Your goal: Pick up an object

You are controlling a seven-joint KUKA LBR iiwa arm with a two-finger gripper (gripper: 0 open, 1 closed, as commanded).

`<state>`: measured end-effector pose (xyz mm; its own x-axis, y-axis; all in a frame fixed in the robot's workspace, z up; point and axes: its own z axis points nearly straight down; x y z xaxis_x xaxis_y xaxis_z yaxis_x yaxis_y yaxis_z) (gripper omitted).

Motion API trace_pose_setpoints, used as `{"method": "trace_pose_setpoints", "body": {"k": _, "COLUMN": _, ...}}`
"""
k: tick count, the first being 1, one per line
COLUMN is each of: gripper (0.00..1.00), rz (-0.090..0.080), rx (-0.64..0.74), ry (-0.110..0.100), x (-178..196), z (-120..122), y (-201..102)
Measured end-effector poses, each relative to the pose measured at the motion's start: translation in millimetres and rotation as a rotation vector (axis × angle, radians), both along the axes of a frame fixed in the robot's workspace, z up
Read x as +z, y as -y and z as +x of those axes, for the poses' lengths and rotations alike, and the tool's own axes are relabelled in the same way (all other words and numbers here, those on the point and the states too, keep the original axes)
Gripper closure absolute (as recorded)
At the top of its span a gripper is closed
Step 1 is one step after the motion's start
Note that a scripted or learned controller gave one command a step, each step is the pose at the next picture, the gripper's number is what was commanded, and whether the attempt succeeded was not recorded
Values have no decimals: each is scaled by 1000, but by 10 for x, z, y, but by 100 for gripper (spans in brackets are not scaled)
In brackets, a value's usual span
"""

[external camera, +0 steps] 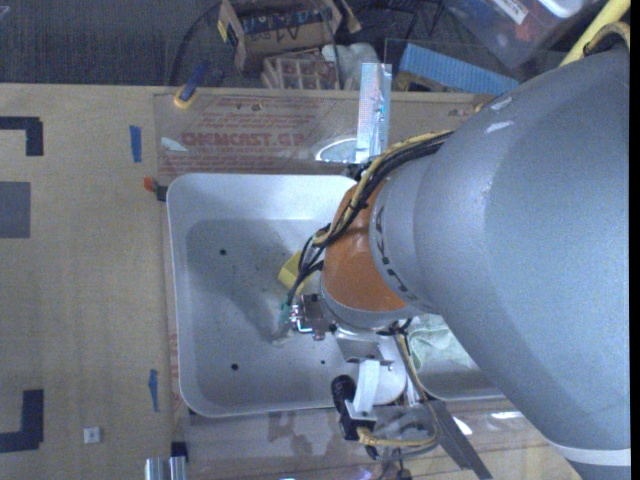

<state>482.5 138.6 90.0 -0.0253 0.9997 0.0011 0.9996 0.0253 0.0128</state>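
Seemingly the nearest candidate is a small yellow object [291, 265], peeking out from under the wrist about the middle of the white bin [215, 288], on the bin's floor or just above it; too little of it shows to name it better or to read a long axis. A pale green crumpled item [438, 340] lies toward the bin's right part, mostly hidden behind the arm [520, 248]. The claw [286, 321] hangs low over the bin's middle, just nearer the bin's front rim than the yellow object and close beside it. Whether the claw is spread or pressed together I cannot tell, and nothing can be seen held in it. The move to come would turn on that short offset: the yellow object lies from the claw toward the bin's far rim, so a small shift that way looks needed before any closing. The orange band [352, 268] sits directly over the bin's centre, and the wooden surface [80, 268] stretches away on the bin's left.
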Motion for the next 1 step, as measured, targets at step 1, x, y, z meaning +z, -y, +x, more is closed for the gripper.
{"method": "trace_pose_setpoints", "body": {"k": 1, "gripper": 0, "rz": 3, "rx": -390, "ry": -3, "x": -2, "z": -2, "y": -166}}
